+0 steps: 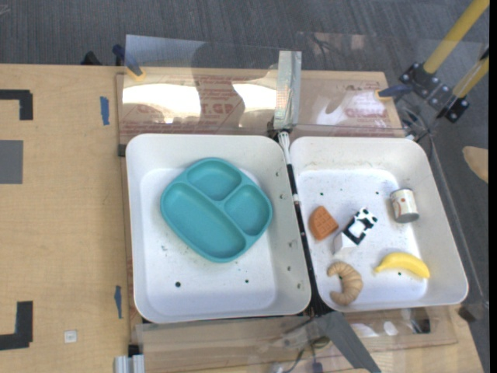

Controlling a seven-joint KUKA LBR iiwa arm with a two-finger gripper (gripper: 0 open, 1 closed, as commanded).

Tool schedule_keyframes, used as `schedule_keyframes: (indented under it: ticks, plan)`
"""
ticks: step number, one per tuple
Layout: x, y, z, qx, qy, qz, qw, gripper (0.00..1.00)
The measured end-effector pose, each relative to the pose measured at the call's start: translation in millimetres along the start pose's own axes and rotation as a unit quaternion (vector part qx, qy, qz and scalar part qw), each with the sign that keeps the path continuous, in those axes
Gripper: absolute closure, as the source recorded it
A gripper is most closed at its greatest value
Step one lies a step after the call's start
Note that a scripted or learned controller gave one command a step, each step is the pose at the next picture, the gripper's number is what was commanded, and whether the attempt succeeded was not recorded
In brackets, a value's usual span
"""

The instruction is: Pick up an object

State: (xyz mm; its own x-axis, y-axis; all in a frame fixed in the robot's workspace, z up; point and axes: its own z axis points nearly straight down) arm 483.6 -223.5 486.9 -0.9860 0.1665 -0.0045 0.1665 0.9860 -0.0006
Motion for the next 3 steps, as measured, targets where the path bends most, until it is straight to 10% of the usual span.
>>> schedule_keyframes:
  ticks: [1,3]
  plan:
    - [3.2,-0.3,0.2,0.0,0.0,0.19,0.9819,1.0]
    - [3.1,-0.5,0.9,0.001,0.0,0.476,0.8794,1.0]
